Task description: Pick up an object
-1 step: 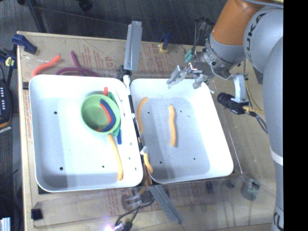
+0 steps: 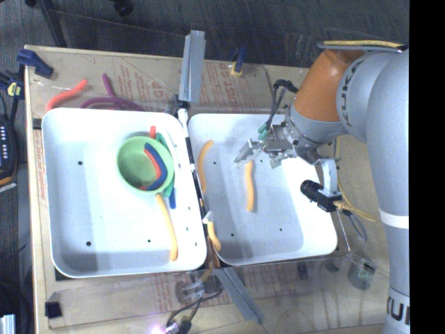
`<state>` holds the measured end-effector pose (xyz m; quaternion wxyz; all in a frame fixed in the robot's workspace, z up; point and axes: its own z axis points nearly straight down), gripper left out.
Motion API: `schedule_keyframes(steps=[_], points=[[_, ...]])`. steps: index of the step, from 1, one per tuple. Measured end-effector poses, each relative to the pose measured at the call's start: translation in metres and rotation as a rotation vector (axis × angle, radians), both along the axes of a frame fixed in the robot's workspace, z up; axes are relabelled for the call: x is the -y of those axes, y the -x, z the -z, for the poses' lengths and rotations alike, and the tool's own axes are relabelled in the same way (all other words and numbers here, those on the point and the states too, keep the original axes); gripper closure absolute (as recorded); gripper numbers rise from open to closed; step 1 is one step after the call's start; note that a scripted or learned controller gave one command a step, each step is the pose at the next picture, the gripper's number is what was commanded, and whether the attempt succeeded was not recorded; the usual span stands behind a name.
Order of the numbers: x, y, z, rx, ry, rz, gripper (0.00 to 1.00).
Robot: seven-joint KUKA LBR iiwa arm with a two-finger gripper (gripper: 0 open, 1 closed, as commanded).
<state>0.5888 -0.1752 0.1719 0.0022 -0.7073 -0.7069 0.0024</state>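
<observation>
camera: fixed overhead | slanted down | covers left bin (image 2: 62,186), right bin (image 2: 292,235) | arm (image 2: 375,103) enters right

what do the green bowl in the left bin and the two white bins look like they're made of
The green bowl looks like plastic: uniform bright color, soft matte sheen, thick rounded rim. The left bin and right bin look like molded white plastic or coated metal, with smooth semi-gloss faces and rounded corners; the view doesn't settle which.
</observation>
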Motion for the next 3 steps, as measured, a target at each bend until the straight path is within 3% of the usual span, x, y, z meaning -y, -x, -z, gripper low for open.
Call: schedule_keyframes(steps=[1,2,3], points=[[0.016,-0.015,0.080,0.003,0.001,-0.047,0.00],[0.016,-0.016,0.070,0.001,0.002,-0.051,1.00],[-0.021,-0.068,-0.017,0.006,-0.001,-0.211,1.00]])
